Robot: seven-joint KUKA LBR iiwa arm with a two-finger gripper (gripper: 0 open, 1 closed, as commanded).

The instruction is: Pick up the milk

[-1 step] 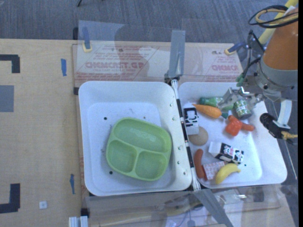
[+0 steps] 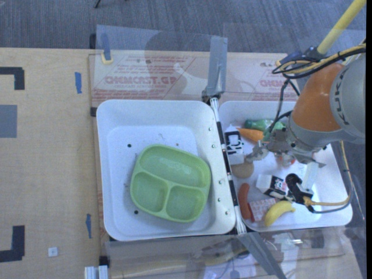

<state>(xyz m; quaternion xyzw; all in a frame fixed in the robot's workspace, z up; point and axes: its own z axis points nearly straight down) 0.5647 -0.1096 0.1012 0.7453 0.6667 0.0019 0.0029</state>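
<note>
The milk (image 2: 233, 143), a small white carton with black markings, lies in the right bin (image 2: 339, 186) against its left wall. My gripper (image 2: 263, 151) hangs over the middle of that bin, a little to the right of the milk and just below an orange carrot (image 2: 251, 135). Nothing shows in its grasp. The grey wrist with its orange band covers the bin's upper right part.
Around the gripper lie a green vegetable (image 2: 256, 124), a brown potato-like lump (image 2: 243, 169), a red sausage (image 2: 244, 201), a banana (image 2: 278, 212), a pink packet (image 2: 262, 204) and a small white box (image 2: 276, 184). The left bin (image 2: 113, 127) holds a green divided plate (image 2: 170, 182).
</note>
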